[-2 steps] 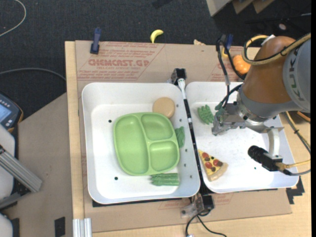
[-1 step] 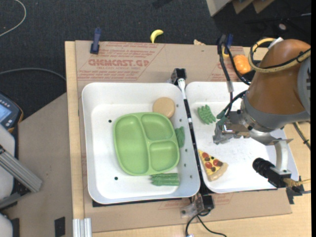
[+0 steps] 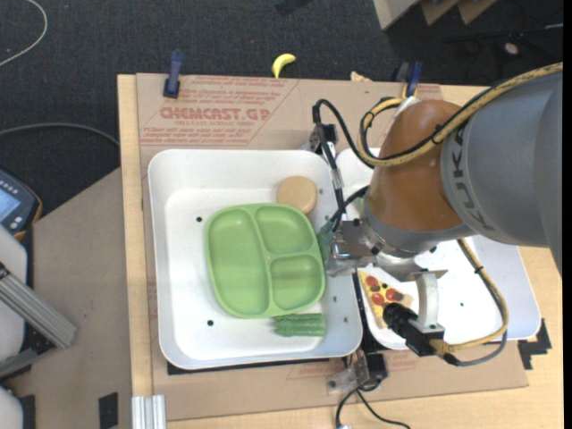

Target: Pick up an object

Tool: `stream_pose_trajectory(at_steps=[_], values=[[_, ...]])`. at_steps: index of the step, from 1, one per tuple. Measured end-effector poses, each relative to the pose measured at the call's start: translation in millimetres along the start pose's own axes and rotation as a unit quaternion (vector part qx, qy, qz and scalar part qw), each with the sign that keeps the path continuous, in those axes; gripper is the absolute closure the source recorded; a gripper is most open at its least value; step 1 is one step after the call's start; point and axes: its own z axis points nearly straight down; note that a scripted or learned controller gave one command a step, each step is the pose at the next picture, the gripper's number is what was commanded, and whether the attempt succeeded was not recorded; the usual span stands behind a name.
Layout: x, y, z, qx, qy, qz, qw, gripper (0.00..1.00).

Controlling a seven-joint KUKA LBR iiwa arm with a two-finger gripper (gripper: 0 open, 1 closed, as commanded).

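Green divided plate [image 3: 265, 259] sits mid left bin [image 3: 170, 239], its right edge close to the bin's right wall. Looks like light, stiff, slick plastic; your best hold is the thin rim, not the flat wells. Gripper [image 3: 338, 244] is at that right rim; can't tell what the jaws are doing. Tan round block [image 3: 297, 194] touches the plate's far edge, green strip [image 3: 298, 325] lies along its near edge. Open room is on the left.
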Motion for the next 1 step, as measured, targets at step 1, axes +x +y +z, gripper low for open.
stream_pose_trajectory(at_steps=[1], values=[[-83.5, -1.5, -143.5, -0.014, -0.003, 0.008, 0.9999, 1.0]])
